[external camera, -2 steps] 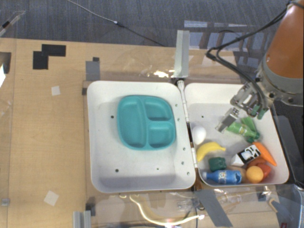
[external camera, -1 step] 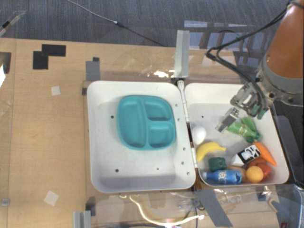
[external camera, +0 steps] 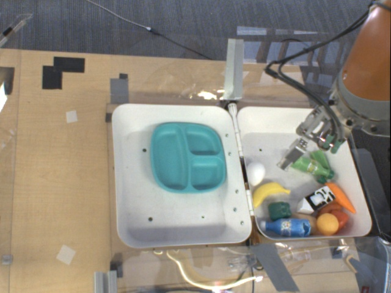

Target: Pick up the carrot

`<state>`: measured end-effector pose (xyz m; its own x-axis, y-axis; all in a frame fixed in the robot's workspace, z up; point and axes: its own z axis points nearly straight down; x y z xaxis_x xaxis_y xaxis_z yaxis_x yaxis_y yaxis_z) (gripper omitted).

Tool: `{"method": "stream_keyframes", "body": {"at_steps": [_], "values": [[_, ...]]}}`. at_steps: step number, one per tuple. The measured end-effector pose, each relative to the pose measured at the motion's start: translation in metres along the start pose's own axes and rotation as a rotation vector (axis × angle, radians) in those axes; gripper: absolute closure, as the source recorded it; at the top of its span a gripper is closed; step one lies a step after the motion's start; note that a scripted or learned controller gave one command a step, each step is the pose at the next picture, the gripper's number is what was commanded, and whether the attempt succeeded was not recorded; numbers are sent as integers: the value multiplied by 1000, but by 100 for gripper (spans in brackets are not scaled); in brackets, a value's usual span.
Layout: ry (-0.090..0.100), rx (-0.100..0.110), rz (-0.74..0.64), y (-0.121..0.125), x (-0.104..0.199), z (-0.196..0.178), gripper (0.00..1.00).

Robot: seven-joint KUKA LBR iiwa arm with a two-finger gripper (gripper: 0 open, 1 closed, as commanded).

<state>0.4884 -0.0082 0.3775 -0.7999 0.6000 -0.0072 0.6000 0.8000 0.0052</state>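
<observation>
Carrot [external camera: 341,197]: orange toy, right bin [external camera: 269,127], near right corner, wedged beside a black-and-white block [external camera: 320,197] and an orange [external camera: 328,224]. Likely light, rigid, smooth plastic; best gripped across its thick middle. Hand [external camera: 299,151]: fingers apart, empty, hovering over green item [external camera: 314,163].

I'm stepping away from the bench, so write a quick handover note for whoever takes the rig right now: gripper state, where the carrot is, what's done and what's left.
Gripper: over the right bin, above the green item; nothing visibly between its fingers, and I cannot tell whether they are open or shut.
Carrot: lying near the right bin's right wall, beside a black-and-white block and above an orange ball.
Left bin: holds a teal divided plate.
Done: arm is over the correct bin.
Left: move to the carrot, grasp it, lift it.
</observation>
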Motion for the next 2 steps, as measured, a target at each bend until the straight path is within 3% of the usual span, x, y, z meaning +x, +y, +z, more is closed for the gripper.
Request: {"method": "stream_keyframes", "body": {"at_steps": [2], "values": [[0, 0, 0, 0, 0, 0, 0]]}}
